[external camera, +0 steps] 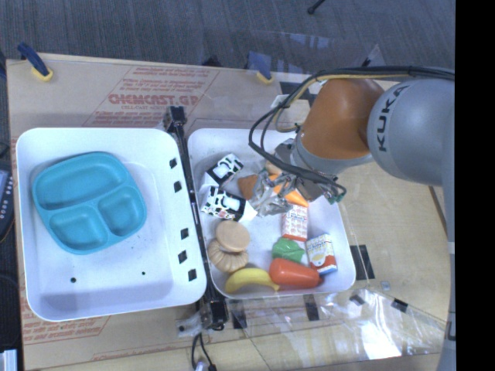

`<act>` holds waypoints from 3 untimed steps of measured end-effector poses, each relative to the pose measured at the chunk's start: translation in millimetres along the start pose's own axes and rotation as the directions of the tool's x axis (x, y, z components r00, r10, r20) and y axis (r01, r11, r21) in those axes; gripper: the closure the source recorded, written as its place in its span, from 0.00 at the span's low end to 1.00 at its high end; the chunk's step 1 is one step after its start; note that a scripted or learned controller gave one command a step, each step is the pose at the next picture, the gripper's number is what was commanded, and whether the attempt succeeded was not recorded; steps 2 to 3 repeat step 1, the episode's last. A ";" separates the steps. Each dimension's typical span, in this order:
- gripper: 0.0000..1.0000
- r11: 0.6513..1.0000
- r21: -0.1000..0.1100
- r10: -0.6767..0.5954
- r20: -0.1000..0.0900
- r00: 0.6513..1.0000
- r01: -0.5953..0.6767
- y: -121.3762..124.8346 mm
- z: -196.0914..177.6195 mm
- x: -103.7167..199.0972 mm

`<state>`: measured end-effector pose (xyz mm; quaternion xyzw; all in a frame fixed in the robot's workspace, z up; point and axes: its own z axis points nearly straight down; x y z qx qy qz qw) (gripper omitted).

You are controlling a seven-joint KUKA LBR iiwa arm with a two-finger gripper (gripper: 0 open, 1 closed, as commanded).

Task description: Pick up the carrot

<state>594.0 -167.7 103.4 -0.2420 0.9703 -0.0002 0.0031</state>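
two white bins sit side by side; the right bin is crowded with toy food, the left bin carries a blue divided plate. the gripper is lowered into the far half of the right bin, above the clutter, and its state cannot be told. the carrot is judged to be the orange-red piece with the green top at the near side, beside the banana, well apart from the gripper.

Right bin: gripper low among toys; carrot, banana. Left bin: blue tray.
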 end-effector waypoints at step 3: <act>1.00 0.995 0.010 0.095 0.010 0.995 -0.095 25.5 -131.6 1.7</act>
